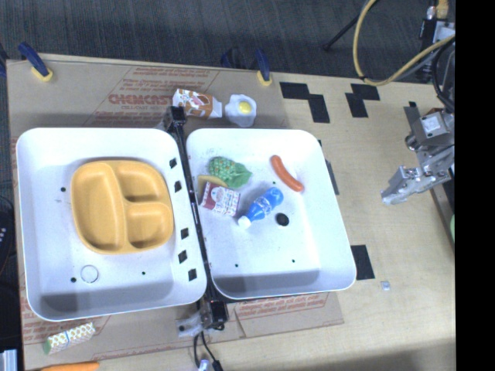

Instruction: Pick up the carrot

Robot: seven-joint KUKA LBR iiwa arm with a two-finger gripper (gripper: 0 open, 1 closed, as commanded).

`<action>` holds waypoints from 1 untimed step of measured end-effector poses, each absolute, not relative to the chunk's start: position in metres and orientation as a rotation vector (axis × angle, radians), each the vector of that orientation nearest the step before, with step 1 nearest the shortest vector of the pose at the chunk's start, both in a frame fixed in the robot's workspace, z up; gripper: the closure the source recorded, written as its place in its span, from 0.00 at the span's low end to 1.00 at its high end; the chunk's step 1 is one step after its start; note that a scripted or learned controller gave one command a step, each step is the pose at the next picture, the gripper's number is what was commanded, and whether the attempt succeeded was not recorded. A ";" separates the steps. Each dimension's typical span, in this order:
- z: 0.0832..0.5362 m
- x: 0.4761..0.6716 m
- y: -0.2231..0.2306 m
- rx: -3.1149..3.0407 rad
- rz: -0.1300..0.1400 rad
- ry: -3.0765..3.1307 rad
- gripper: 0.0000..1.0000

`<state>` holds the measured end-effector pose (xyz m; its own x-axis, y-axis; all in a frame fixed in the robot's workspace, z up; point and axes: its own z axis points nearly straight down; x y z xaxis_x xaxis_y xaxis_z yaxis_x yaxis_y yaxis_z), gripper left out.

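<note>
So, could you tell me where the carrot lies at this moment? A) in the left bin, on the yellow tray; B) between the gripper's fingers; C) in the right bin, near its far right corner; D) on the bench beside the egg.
C: the carrot lies on the floor of the right bin, toward its far right corner, apart from the blue bottle, while the gripper is out over the bench to the right.

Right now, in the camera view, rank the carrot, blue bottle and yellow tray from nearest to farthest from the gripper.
Gripper sits right of the bins, over the bench.
1. Carrot, right bin, upper right.
2. Blue bottle, right bin, middle.
3. Yellow tray, left bin.
</note>
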<state>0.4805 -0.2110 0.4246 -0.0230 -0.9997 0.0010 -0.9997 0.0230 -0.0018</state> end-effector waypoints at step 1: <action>0.250 0.476 -0.210 -2.355 0.009 2.083 1.00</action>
<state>0.4759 -0.2103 0.2497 0.1220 -0.9925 -0.0027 -0.9925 -0.1220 0.0053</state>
